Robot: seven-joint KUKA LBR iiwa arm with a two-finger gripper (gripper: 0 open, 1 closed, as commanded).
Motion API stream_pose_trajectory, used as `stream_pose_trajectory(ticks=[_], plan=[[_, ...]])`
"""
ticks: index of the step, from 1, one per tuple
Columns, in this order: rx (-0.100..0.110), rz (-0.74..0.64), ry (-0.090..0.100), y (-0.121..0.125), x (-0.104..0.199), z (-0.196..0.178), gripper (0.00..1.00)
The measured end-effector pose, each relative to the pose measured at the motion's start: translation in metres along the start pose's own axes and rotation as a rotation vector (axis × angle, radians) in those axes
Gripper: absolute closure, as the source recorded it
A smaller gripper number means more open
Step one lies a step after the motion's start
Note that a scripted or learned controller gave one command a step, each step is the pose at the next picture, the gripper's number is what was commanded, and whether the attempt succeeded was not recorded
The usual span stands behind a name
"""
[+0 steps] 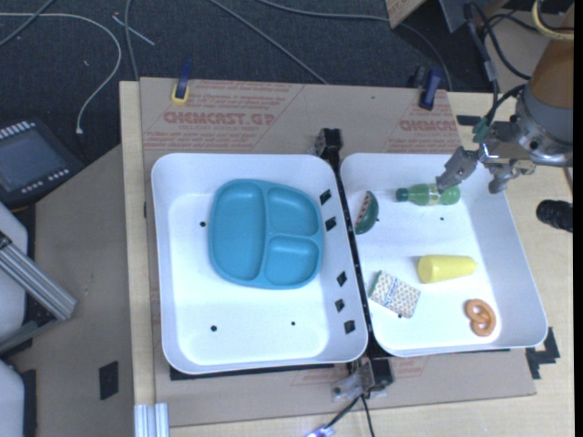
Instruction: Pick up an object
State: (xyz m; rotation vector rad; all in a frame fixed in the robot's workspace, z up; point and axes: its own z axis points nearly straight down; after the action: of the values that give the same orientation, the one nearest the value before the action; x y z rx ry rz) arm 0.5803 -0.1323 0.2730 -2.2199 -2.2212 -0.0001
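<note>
Left bin (173,271): a blue divided plate (266,233) is lying flat near the middle, well apart from anything graspable.

Divider: a watermelon-slice toy (366,211) is leaning against the right bin's (519,271) left wall.

Right bin, front: a patterned packet (396,294) is lying flat, with a yellow block (446,268) just behind it and a pretzel (480,317) sitting near the front right corner, all spread apart, likely so each can be reached singly.

Right bin, back: a green bottle (421,194) is lying on its side.

Gripper (474,177): it is hanging over the bottle's right end with fingers spread wide, one tip beside the bottle, holding nothing; the bottle is probably the target.
</note>
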Motion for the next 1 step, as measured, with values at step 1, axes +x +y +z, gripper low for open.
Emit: stream_pose_trajectory(ticks=[1], plan=[[0.005, 0.001, 0.001, -0.0066, -0.0003, 0.0441, 0.0]])
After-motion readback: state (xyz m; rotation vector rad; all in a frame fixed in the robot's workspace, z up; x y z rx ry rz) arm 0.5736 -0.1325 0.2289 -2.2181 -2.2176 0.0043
